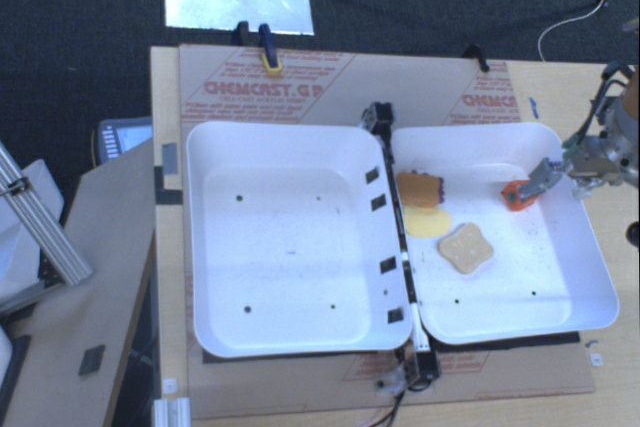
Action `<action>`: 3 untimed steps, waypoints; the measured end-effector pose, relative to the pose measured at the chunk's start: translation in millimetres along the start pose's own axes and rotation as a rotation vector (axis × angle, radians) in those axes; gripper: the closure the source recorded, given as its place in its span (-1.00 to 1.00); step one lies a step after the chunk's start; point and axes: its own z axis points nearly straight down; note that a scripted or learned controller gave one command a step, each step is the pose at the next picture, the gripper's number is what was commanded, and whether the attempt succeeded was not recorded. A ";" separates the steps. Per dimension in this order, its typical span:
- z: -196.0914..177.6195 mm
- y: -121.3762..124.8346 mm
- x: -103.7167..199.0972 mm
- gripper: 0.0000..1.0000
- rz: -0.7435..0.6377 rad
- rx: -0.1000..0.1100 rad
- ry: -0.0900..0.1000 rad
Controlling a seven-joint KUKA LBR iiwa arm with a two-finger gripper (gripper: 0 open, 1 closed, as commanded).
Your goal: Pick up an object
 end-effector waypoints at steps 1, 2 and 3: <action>-221.3 26.6 -18.5 -1.00 -0.003 -0.020 -0.008; -222.5 26.0 -17.3 1.00 -0.008 -0.007 -0.004; -224.6 52.8 49.2 1.00 -0.009 -0.004 0.001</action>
